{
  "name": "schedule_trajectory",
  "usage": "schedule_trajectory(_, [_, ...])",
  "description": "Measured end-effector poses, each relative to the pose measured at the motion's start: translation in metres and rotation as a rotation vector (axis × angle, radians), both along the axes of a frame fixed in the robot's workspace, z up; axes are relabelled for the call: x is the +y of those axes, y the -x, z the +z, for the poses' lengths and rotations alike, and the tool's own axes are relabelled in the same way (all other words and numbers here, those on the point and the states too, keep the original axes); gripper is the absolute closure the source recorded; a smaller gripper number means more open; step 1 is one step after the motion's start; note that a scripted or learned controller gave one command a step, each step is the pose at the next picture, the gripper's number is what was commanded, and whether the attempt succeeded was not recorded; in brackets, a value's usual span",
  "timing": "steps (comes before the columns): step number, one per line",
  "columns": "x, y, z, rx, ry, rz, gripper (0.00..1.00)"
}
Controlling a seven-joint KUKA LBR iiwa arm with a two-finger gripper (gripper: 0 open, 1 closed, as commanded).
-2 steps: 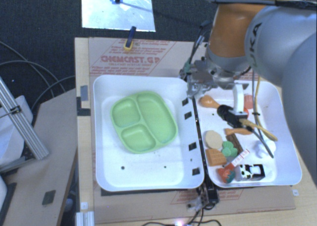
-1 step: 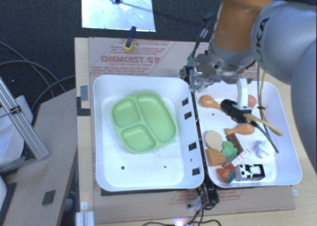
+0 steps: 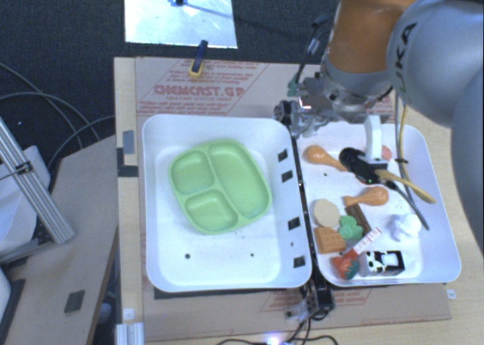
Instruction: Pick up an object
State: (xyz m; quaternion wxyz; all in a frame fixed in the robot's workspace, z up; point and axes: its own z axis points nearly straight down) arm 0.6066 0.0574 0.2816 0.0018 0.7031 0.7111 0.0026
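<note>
First, settle on one target before you descend. The gripper (image 3: 295, 114) hangs at the upper middle of the frame, over the top end of the ridge where the left bin (image 3: 162, 260) and the right bin (image 3: 423, 249) meet. Nothing shows in its grasp, and you cannot tell whether it is spread or closed, since the wrist hides its underside.

Your best pick is probably the tan club-shaped toy (image 3: 321, 156). It lies by itself near the top of the right bin, just below and to the right of the gripper and apart from it. Its bulb points left and its thin handle runs toward the lower right. Close across the neck rather than along it, and come straight down so the bin's rim does not catch you.

Steer clear of the crowded lower part of the right bin. A round beige piece (image 3: 327, 212), an orange wedge (image 3: 328, 240), a green piece (image 3: 349, 226) and a red piece (image 3: 345, 264) sit touching or nearly so there, and a grasp would likely nudge neighbours. The green divided tray (image 3: 219, 184) in the left bin looks too broad and flat to grip easily.
</note>
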Motion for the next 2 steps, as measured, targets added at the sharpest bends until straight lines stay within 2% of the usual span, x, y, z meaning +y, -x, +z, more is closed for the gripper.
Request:
schedule_trajectory(1, [0.000, -0.001, 0.011, -0.003, 0.000, 0.005, 1.00])
schedule_trajectory(2, [-0.021, 0.124, -0.089, 0.025, 0.001, -0.014, 1.00])
